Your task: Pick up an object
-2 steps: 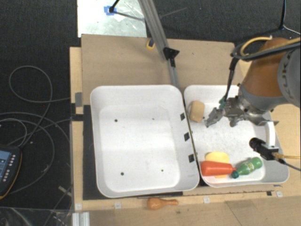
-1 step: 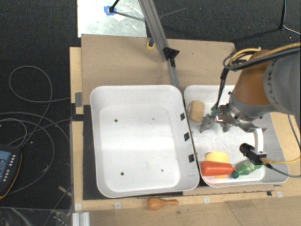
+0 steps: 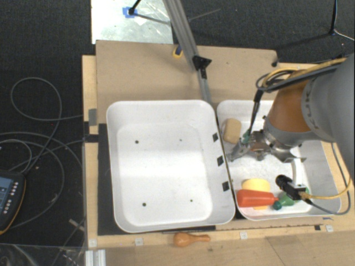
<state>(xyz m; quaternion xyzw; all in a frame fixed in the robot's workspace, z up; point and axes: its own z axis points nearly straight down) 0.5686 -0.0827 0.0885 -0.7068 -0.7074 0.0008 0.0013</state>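
Objects for picking all lie in the right bin [image 3: 333, 173]: a tan block [image 3: 231, 129] near its upper left corner, a yellow piece [image 3: 257, 185] lower down, and touching that, an orange-red piece with a green tip [image 3: 260, 199] along the bin's near wall. We judge they sit here because this is the bin the arm [image 3: 310, 107] works from, while the left bin [image 3: 119, 165] waits as a likely drop-off. Our gripper [image 3: 244, 147] hangs low inside the right bin, just below the tan block and above the yellow piece, touching neither so far as we can see. Whether its tips are spread or pressed together we cannot tell; the metal parts blur together at this slant, and we see nothing caught in them. The arm reaches in from the right, its orange band over the bin's middle, so the wrist covers part of the bin floor. A small brown pear-shaped thing [image 3: 191, 238] lies on the table outside both bins, beyond easy picking. We find no readable brand, label or writing anywhere; the handheld screen [image 3: 10, 194] at far left is too small to read.
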